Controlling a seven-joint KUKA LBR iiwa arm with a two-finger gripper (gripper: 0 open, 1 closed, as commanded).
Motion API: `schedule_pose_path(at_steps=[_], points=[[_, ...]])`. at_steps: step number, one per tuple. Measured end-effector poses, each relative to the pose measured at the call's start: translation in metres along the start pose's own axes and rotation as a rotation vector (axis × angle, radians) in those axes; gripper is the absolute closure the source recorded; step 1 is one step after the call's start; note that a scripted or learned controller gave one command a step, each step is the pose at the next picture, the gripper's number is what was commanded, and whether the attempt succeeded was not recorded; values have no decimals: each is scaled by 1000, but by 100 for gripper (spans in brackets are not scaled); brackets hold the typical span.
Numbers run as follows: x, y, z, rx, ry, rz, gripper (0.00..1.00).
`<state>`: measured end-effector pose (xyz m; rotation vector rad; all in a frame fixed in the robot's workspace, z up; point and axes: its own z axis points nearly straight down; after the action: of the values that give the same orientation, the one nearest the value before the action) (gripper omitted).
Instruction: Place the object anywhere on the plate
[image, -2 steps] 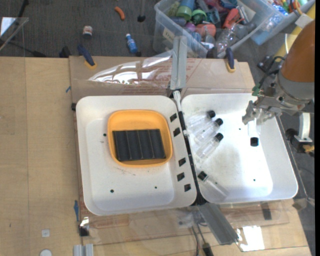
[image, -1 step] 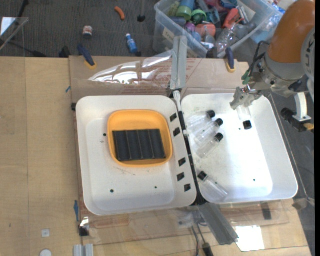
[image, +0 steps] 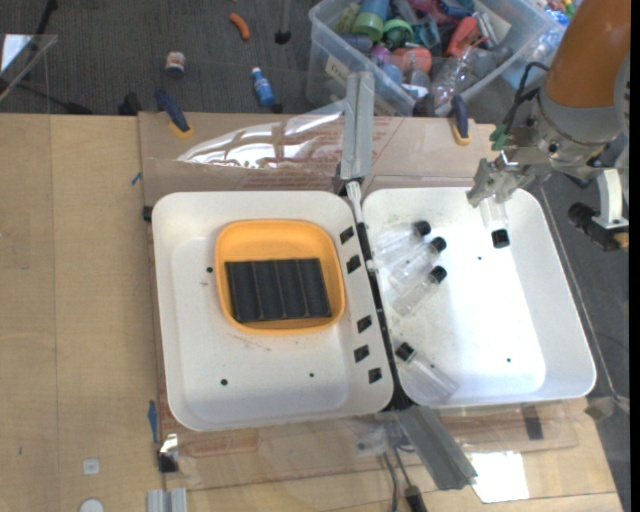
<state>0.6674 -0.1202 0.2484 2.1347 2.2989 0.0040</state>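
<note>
Lying level, dark block (image: 277, 290) lengthwise left-right

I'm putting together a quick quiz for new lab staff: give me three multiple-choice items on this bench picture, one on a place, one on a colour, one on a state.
1. Which bin holds the plate?
A. the left bin
B. the right bin
C. neither; it sits on the bench

2. What colour is the plate?
A. blue
B. orange-yellow
C. green

3. How does the dark ridged object lie?
A. flat on the plate
B. upright in the right bin
C. hanging from the pincer

Key:
1 A, the plate rests in the left bin.
2 B, its rim shows orange-yellow around the dark object.
3 A, it lies flat inside the plate's rim, while the pincer is at the far edge of the right bin, beside the clear vials.
</note>
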Motion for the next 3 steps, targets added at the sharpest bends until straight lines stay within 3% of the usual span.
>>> schedule_pose_path(at_steps=[1,2,3], points=[[-3,1,-46,-1,-1,-125,100],[-50,-3,-151,-1,-1,-234,100],[-104,-7,-189,-3,-4,-430,100]])
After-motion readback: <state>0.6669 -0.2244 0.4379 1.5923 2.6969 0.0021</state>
